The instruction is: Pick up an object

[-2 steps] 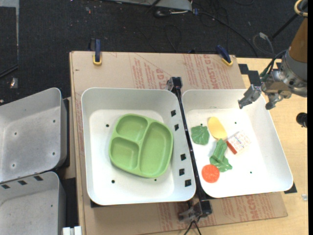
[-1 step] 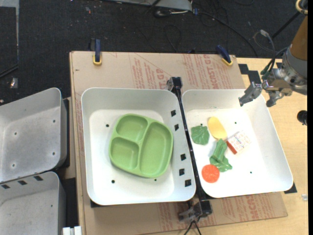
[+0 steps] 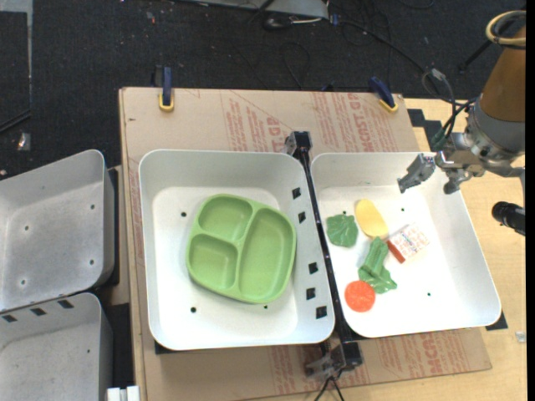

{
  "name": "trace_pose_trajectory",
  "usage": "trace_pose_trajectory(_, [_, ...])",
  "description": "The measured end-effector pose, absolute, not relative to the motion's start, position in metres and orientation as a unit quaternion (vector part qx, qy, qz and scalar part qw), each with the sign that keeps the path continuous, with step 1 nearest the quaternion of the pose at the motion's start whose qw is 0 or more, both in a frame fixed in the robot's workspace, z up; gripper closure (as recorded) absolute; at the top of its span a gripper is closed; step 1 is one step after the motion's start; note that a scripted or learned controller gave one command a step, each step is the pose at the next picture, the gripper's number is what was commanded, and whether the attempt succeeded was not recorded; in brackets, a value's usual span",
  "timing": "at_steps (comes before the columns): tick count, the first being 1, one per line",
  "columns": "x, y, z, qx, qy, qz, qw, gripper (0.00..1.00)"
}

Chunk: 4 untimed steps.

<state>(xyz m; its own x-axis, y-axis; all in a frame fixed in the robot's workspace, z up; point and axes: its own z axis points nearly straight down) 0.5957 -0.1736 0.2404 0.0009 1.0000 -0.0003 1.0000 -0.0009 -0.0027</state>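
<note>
On the table [image 3: 217,111], a brown board held by clamps at its far edge, two shallow white bins sit side by side, touching along a black divider.

Left bin [image 3: 167,174]: one green plate [image 3: 241,247] with three compartments, lying flat near the middle.

Right bin [image 3: 468,266]: five small items grouped in its left half.
- Yellow piece [image 3: 370,217], oval, farthest from the camera in the group.
- Dark green leaf-shaped piece [image 3: 341,229], just left of the yellow piece, near the divider.
- Small white and red packet [image 3: 409,242], to the right of the group; its print is too small to read.
- Green stalk-like piece [image 3: 376,266], tilted, between the packet and the red disc; its exact shape is hard to make out.
- Red-orange disc [image 3: 360,296], nearest the camera, touching or just beside the stalk.

Arm [image 3: 506,98]: enters from the right, partly cut off by the frame edge, orange band above a grey wrist.

Pincer [image 3: 433,174]: over the far right part of the right bin, well apart from the items. Its two fingers [image 3: 414,175] stand spread, with nothing between them. Whether it touches the bin cannot be told.

Beside the table, at left: two more white trays [image 3: 50,215], cut off by the frame.
</note>
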Motion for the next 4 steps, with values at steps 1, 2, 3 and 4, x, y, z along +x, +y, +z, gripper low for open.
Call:
trace_pose_trajectory(1, [0.602,-0.177,0.194,-0.707,-0.707,0.0013,0.001,0.00])
trace_pose_trajectory(2, [0.599,-0.175,0.130,-0.708,-0.707,0.0015,0.002,0.00])
trace_pose_trajectory(3, [0.601,-0.176,0.144,-0.707,-0.707,-0.0003,-0.001,1.00])
trace_pose_trajectory(4, [0.600,-0.167,0.203,-0.706,-0.708,-0.0015,-0.003,1.00])
